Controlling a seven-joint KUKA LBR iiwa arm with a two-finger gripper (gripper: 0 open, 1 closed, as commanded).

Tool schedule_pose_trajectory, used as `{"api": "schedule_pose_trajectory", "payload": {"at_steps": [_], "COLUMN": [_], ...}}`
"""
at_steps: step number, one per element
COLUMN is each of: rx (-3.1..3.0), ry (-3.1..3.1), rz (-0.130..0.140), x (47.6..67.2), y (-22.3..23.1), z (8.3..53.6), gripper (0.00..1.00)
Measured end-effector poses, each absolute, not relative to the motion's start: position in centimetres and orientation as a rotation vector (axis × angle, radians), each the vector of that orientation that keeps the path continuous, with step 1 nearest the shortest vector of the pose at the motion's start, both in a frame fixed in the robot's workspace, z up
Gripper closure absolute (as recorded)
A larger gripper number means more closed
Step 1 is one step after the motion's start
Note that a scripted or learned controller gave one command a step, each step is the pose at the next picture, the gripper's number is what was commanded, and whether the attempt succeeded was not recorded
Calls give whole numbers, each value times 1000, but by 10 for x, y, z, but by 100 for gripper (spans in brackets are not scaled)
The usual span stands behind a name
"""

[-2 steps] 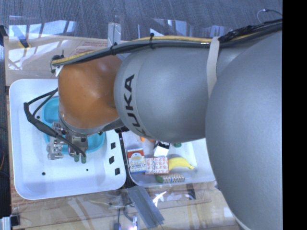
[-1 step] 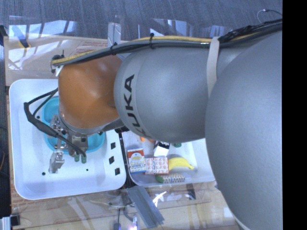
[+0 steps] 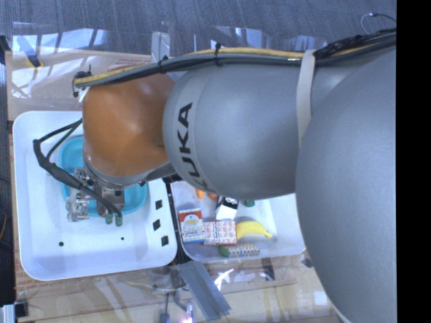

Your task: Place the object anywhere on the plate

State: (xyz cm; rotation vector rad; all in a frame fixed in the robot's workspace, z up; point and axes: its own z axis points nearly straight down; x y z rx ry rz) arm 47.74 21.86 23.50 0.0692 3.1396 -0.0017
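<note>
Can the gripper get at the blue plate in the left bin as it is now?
Probably yes. The gripper is already low over the plate in the left bin, with nothing between them.

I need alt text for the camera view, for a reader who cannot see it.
A large grey KUKA arm with an orange band reaches over the left white bin, its gripper above a round blue plate. The right white bin holds small food boxes and a yellow banana-shaped object.

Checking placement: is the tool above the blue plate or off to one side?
Above it: the tool hangs over the blue plate in the left bin.
</note>
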Motion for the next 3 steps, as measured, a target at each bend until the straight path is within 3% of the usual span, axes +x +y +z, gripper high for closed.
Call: {"api": "schedule_pose_trajectory", "payload": {"at_steps": [1,2,3], "rx": [-114,-245,-245], "ry": [3137,3132,3132], "rz": [0,-1,-1], "x": [540,480,481], "y": [218,218,218], "z": [222,212,212], "gripper": [100,100,0]}}
